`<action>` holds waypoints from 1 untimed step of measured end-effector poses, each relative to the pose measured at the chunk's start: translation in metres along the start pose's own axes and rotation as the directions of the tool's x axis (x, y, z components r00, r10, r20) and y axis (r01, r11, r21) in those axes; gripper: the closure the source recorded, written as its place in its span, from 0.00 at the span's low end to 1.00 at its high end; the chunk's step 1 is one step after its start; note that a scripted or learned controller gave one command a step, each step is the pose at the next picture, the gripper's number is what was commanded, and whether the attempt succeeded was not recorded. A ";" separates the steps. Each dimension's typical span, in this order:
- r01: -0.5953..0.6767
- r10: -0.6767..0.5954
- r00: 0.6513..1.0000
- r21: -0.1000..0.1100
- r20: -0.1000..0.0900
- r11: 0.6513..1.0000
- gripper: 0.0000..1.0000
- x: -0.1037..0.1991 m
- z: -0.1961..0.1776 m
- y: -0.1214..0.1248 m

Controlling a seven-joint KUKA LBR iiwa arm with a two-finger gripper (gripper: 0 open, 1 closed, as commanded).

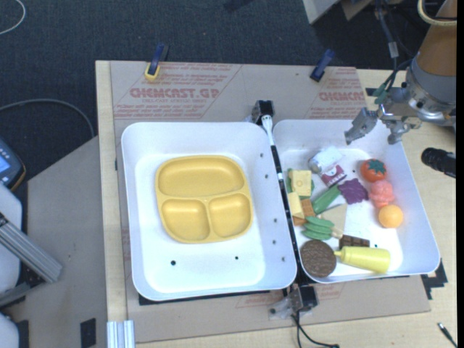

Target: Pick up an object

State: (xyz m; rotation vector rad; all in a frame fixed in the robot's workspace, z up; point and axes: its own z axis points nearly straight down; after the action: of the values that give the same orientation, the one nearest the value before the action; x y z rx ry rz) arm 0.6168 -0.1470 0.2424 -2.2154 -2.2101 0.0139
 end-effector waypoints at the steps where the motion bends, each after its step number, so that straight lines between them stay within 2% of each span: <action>1: 0.003 -0.003 1.000 -0.014 0.002 1.000 0.00 0.000 -0.008 0.002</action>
State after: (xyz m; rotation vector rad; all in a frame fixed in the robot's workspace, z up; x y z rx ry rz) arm 0.6192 -0.1467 0.2508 -2.2208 -2.2212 0.0007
